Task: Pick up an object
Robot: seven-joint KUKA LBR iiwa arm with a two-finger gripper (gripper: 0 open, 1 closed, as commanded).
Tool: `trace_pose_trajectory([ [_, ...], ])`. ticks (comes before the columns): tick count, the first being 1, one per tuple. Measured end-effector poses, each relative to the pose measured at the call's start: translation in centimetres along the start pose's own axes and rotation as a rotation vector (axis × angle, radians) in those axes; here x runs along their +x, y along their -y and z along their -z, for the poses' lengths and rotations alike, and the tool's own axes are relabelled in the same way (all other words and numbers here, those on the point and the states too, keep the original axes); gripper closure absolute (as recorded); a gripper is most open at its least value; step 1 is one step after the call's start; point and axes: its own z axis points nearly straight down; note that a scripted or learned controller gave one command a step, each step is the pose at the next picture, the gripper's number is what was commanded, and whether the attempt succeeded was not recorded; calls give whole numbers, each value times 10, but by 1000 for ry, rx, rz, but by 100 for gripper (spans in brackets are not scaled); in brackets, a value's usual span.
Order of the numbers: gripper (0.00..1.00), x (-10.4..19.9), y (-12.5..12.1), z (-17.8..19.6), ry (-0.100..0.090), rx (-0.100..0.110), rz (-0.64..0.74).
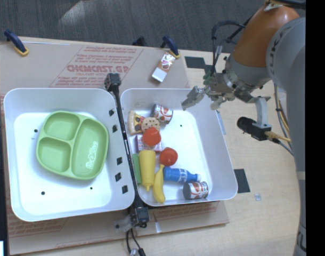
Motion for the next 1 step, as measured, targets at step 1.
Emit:
trace_pose_trajectory([
  [1,0,-11,56,-155,-1,1,1],
])
